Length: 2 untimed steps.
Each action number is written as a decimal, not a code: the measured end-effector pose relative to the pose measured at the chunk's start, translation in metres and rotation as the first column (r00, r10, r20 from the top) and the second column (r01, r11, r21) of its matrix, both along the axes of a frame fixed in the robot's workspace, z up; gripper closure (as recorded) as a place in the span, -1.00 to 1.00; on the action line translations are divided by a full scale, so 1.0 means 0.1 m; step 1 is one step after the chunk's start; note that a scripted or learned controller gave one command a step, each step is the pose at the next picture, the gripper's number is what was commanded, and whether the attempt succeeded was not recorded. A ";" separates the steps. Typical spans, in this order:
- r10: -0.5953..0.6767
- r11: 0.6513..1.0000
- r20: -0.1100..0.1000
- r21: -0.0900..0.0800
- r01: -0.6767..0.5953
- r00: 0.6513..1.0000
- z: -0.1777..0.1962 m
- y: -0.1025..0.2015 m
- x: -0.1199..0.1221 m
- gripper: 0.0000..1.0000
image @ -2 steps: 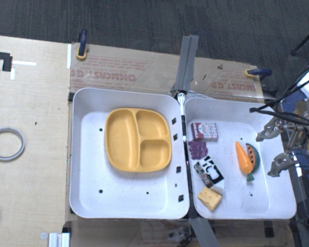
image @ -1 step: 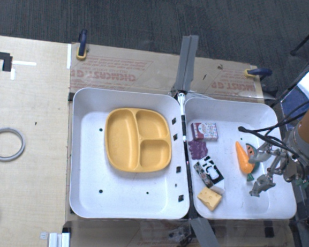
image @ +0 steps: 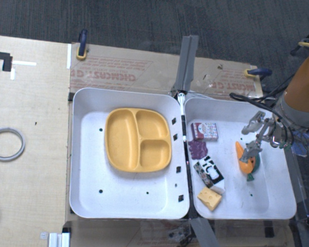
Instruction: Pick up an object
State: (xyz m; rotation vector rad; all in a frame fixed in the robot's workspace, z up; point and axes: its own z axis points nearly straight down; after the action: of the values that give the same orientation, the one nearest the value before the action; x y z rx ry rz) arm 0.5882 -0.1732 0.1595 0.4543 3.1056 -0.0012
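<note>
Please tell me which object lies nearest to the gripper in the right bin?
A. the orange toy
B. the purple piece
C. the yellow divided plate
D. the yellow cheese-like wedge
A: the gripper hangs directly over the orange toy near the right side of the right bin, while the cheese-like wedge and the purple piece lie further to the left, and the yellow divided plate is in the left bin.
</note>
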 end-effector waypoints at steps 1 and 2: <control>-0.421 0.907 0.000 0.000 0.421 0.907 -0.67 -0.20 0.35 -1.00; -0.518 0.855 -0.002 0.000 0.518 0.855 -0.67 0.10 -0.17 -1.00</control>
State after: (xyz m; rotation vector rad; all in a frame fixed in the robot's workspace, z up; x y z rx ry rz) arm 0.5716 -0.1629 0.0922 1.2732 2.8707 -0.0016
